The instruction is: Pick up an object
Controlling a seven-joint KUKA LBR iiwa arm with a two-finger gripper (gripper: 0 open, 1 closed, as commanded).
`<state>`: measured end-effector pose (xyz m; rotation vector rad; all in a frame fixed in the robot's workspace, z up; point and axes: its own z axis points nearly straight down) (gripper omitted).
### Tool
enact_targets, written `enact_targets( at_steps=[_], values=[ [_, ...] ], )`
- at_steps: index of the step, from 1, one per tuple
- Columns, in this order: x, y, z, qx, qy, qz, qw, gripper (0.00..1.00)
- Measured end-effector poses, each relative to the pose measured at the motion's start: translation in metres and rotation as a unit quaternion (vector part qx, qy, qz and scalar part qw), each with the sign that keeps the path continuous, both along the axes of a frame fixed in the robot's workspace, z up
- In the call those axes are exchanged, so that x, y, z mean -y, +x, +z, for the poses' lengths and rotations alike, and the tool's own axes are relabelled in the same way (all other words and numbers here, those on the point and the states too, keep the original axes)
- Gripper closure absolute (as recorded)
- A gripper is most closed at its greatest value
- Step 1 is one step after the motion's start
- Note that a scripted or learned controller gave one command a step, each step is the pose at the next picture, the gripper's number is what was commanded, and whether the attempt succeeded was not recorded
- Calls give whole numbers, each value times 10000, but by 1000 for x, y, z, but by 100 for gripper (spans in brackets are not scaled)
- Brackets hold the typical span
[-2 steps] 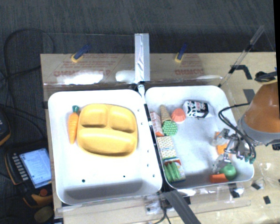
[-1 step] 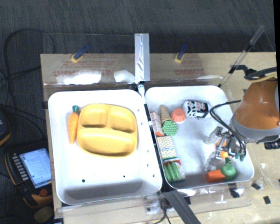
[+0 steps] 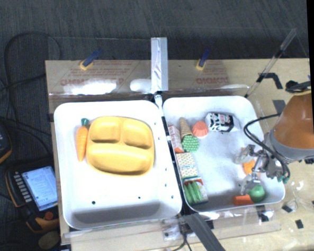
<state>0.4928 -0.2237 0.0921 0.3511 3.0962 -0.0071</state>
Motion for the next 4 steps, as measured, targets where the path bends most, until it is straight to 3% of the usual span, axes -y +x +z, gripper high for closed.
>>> enact_targets(
  at_steps=[1, 2, 4],
  values=[
    [-26, -2, 0, -9, -1, -387, 9992, 0],
    [-3, 1, 0, -1, 6, 488, 9988, 0],
    [-21, -1, -1, -35, 0, -441, 9990, 0]
  ],
)
